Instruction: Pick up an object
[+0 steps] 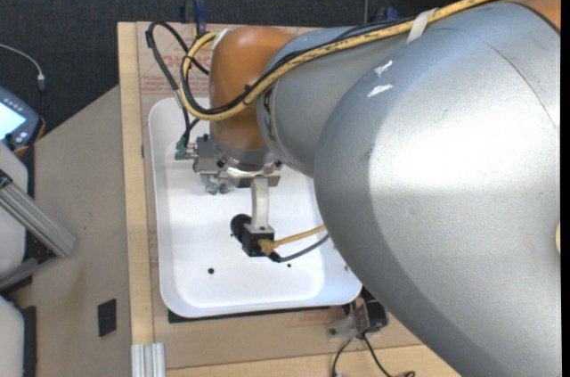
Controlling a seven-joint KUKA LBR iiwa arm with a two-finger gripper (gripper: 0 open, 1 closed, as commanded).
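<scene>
1. I am watching the end effector (217,179) hanging low over the far-left part of the white bin (178,224), tucked under the orange wrist band (236,90). The wrist is covering it from above, so I cannot tell whether it is open or closed, and I am seeing nothing held in it.
2. The only pick candidates I am making out are two tiny dark spots on the bin floor, the left speck (211,270) and the right speck (289,264). They are too small to say whether they are objects or just marks.
3. Both are lying well apart from the end effector, toward the bin's near wall. The left speck is sitting almost straight toward the camera from it. The right speck is sitting further toward the view's right, close beside the grey arm (427,188). Neither is showing a long axis.
4. I am judging the left speck the easier reach, with bare floor all around it, though the near wall is coming up close behind it.
5. The arm is hiding everything to the right, and the desk (134,188) is showing as a narrow strip along the bin's left side.
</scene>
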